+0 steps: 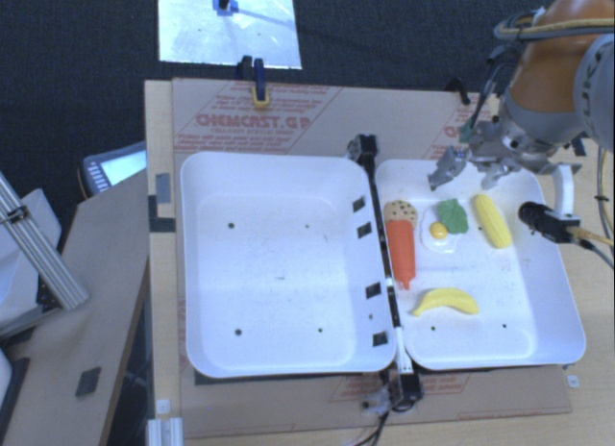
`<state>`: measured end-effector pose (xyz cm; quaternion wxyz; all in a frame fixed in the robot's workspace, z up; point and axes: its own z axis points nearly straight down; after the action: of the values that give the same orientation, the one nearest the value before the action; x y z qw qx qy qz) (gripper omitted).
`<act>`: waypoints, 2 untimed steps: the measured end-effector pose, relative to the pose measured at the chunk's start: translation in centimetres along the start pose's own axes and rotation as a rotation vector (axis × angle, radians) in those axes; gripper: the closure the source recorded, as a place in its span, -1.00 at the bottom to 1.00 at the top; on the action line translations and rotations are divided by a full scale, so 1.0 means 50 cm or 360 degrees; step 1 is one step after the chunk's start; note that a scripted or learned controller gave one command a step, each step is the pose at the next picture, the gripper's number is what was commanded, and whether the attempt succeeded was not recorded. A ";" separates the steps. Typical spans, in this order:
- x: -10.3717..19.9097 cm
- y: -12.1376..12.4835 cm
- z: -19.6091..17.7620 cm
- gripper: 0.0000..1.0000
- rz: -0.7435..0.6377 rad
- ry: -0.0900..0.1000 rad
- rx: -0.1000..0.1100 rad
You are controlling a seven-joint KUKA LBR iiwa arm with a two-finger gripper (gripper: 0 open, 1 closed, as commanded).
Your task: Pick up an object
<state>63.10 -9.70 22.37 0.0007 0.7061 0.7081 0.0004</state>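
Observation:
The right bin point(538, 329) holds several toy foods. A yellow corn cob point(492, 219) lies near its far right, with a green leafy piece point(452, 214) and a fried egg point(440, 235) to its left. An orange carrot point(402, 252) lies along the bin's left wall, a speckled cookie point(400, 210) at its far end. A yellow banana point(445, 302) rests nearer the front. My gripper point(471, 173) hangs over the bin's far edge, above and behind the green piece and the corn. Its two fingers are spread open with nothing between them.
The left bin point(279, 261) sits beside the right one, joined by a black-clipped divider point(375, 242). A black connector point(543, 220) on the arm's cable juts over the right bin's right side. Cardboard lies under both bins.

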 end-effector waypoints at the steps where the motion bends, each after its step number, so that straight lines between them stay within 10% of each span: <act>1: -0.009 -0.005 -0.371 -1.00 -0.0005 -0.0005 -0.0030; 2: 0.025 -0.127 0.073 -1.00 0.0004 0.0005 0.0028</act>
<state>56.73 -8.48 18.70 -0.0068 0.7069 0.7073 -0.0046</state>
